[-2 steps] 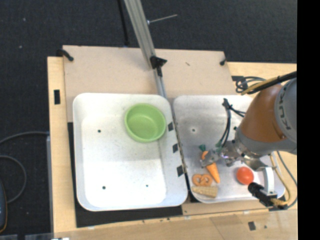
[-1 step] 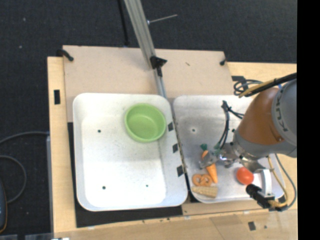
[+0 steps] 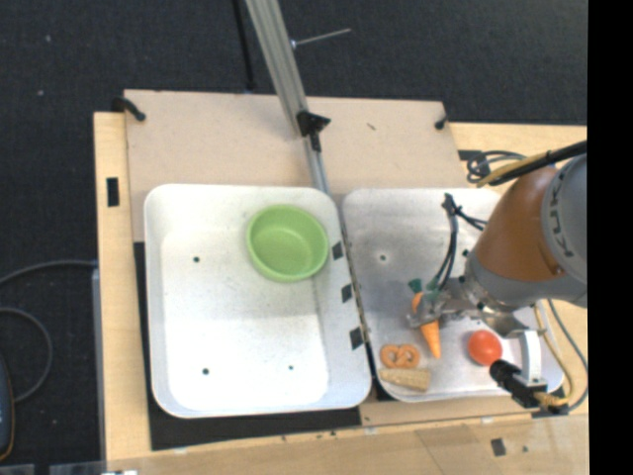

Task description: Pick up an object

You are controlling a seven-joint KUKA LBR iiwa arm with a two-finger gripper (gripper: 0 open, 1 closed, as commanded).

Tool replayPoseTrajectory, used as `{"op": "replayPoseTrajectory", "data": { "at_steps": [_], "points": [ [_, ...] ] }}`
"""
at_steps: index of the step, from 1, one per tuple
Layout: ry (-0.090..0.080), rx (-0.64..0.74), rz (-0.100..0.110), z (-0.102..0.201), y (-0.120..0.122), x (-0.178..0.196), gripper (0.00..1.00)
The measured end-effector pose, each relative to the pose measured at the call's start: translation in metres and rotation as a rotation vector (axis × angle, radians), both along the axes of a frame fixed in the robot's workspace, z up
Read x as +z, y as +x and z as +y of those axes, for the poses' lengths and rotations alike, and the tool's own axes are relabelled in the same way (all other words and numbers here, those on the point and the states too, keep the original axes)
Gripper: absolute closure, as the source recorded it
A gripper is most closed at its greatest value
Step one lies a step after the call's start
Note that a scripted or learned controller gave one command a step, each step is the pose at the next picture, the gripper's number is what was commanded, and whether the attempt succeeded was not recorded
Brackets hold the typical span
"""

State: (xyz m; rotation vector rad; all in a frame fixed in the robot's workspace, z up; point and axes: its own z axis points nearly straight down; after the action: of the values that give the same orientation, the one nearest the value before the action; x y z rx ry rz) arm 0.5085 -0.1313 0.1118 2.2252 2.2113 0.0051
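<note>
In the right bin (image 3: 396, 226), a toy carrot (image 3: 431, 335) is seen just under the lowered fingers (image 3: 432, 305), whose opening cannot be told; it could be nudged aside against the nearby pretzel (image 3: 400, 355).

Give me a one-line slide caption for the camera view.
Tool low in the right bin at a carrot, near a pretzel and tomato; green bowl in the left bin.
</note>
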Motion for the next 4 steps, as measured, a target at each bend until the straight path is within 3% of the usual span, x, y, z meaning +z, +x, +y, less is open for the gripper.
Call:
{"op": "replayPoseTrajectory", "data": {
  "at_steps": [2,3,4],
  "points": [
    [-0.001,0.010,-0.004,0.009,0.003,0.114,1.00],
    [0.001,0.011,0.003,0.008,0.004,0.120,1.00],
    [0.002,0.013,0.004,0.063,0.000,0.112,1.00]
  ]
}}
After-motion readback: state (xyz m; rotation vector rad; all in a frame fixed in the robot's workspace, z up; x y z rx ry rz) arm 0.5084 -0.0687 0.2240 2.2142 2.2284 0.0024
